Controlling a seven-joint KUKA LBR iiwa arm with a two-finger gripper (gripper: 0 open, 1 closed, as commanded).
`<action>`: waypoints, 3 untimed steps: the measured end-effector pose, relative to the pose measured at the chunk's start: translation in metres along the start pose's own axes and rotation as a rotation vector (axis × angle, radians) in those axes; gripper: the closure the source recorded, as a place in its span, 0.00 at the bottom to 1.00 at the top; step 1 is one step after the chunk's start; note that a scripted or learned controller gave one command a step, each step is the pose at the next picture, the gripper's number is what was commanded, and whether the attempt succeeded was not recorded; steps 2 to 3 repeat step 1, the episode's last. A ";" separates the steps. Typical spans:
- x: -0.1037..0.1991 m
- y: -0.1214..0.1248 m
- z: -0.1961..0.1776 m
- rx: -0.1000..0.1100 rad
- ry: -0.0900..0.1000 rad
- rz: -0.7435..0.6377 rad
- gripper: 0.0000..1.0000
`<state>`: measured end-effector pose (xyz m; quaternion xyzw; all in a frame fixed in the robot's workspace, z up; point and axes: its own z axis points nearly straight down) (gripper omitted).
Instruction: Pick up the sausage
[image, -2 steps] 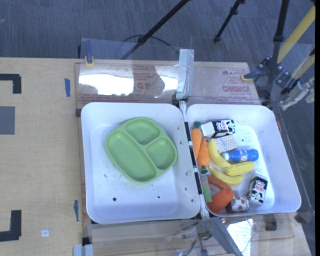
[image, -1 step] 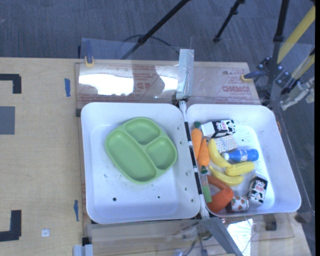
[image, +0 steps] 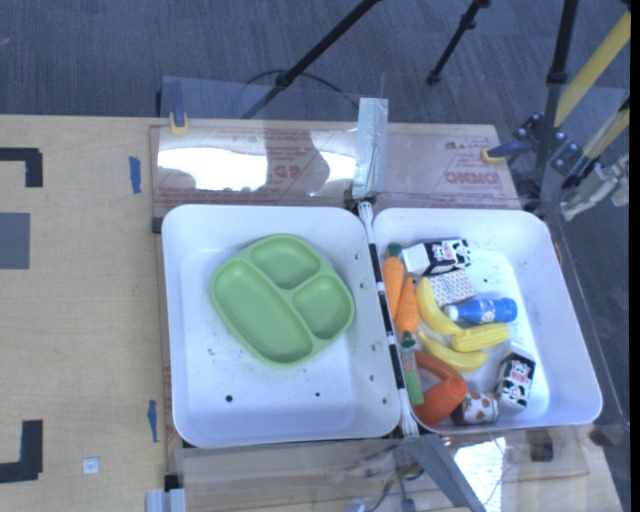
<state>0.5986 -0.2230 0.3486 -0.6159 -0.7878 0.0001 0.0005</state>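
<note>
Two white bins side by side. Left bin (image: 190, 400) holds a green divided plate (image: 282, 298). Right bin (image: 565, 350) holds mixed toy food; the likely sausage (image: 440, 385), reddish-orange, lies at its near left, beside a yellow banana (image: 450, 325). Arm (image: 598, 188) sits far right, outside the bins; grip state cannot be told.

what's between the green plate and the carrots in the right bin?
In the camera view, between the green divided plate and the carrots: bare white floor of the left bin, then the two bins' adjoining rims.
</note>
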 end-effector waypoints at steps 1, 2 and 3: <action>0.000 0.000 0.000 0.000 0.000 0.000 0.00; 0.000 0.000 0.000 0.000 0.000 0.000 0.00; 0.000 0.000 0.000 0.000 0.000 0.000 0.00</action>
